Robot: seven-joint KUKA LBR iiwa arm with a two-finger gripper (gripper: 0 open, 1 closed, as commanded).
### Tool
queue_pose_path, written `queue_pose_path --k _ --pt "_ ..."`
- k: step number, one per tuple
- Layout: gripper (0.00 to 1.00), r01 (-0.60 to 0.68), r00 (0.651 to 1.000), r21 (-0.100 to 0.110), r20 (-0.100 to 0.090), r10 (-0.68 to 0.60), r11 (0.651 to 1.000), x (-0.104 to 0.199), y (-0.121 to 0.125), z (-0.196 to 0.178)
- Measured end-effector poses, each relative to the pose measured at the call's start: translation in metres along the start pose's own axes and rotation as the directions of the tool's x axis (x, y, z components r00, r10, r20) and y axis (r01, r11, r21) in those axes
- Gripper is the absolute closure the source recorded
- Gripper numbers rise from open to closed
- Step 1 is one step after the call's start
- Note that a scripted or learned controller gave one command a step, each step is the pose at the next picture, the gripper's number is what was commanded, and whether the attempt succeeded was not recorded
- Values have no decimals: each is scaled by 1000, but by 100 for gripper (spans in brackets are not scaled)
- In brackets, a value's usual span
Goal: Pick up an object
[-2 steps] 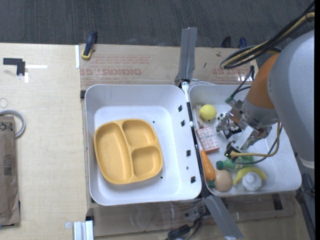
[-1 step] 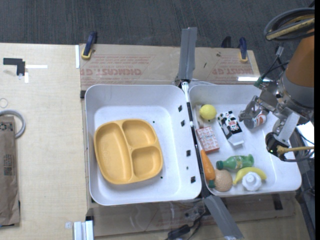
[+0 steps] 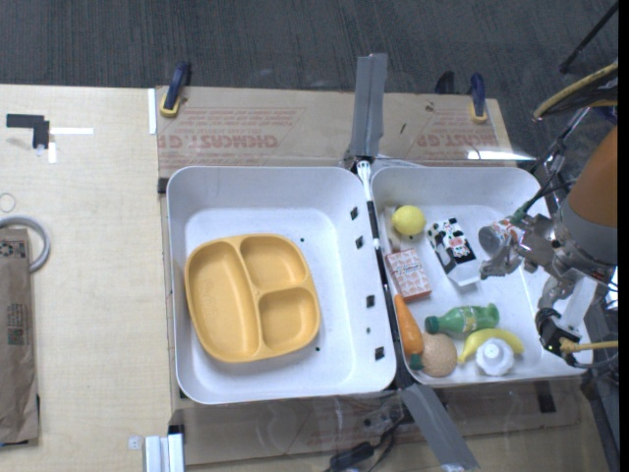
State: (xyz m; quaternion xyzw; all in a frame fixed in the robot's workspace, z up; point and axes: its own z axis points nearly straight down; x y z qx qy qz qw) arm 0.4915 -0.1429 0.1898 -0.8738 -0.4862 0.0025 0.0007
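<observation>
The right bin (image 3: 521, 180) holds several small objects. A yellow ball (image 3: 408, 221) lies at its back left, with a black and white box (image 3: 453, 243) beside it. A red box (image 3: 407, 274) and a carrot (image 3: 408, 327) lie along the left wall. A green bottle (image 3: 464, 318), a banana (image 3: 491, 341), a brown roundish item (image 3: 439, 355) and a white cap-like item (image 3: 494, 359) sit near the front. The gripper (image 3: 503, 251) hangs low over the right half of this bin, just right of the black and white box. A small red and white thing (image 3: 494, 234) sits right at its tip.
A yellow divided plate (image 3: 254, 296) lies in the left bin (image 3: 187, 264). The grey divider (image 3: 369, 106) runs between the bins. The arm and its cables (image 3: 580, 224) cover the right bin's right edge. A brown paper bag (image 3: 15, 332) lies on the bench at far left.
</observation>
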Motion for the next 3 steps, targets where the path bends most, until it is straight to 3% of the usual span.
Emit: queue_pose_path --k 1,2,3 --pt "0 240 971 -3 0 -240 971 3 -7 -36" --pt "100 241 971 -1 2 -241 971 3 -6 -45" --pt "100 164 987 -2 0 -164 987 56 20 -99"
